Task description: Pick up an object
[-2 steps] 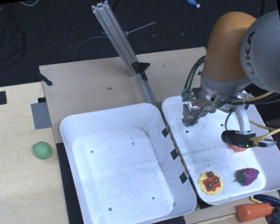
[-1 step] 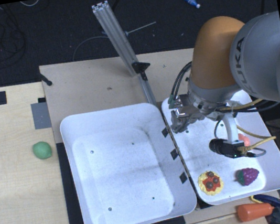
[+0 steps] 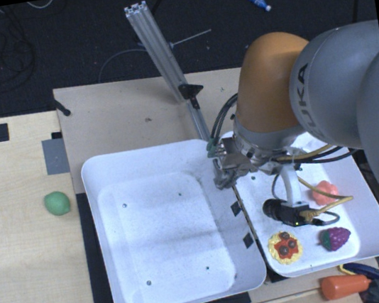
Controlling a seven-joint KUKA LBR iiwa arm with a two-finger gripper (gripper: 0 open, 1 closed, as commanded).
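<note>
In the right bin (image 3: 364, 215), toward its front edge: a yellow round toy (image 3: 285, 247) dotted with red and dark spots, flat on the white floor. Just beside it on the right, across a narrow gap, a purple grape cluster (image 3: 336, 237). Farther back in the same bin, a pink toy (image 3: 324, 191), partly crossed by a yellow cable, its shape hard to make out. All three resting on the bin floor, apart from the end effector (image 3: 225, 168).

End effector low at the rear left corner of the right bin, over the rims where the two bins meet; too dark and cluttered there to tell whether wide or narrow. Above it the grey arm (image 3: 343, 100) with its orange band (image 3: 270, 76), reaching in from the right and covering the rear of the right bin.

Alongside, touching along the shared side: the left bin (image 3: 158, 224), white with a speckled floor, partly in shadow. Beneath both, a black mat (image 3: 99, 299) on the pale desk (image 3: 23, 276).

Outside the bins: a green ball (image 3: 57, 203) on the desk left of the left bin; an orange carrot-shaped toy (image 3: 341, 286) just in front of the right bin; a silver metal bar (image 3: 158, 48) slanting from the rear toward the end effector; a small blue thing (image 3: 259, 1) on the dark ground behind the desk
</note>
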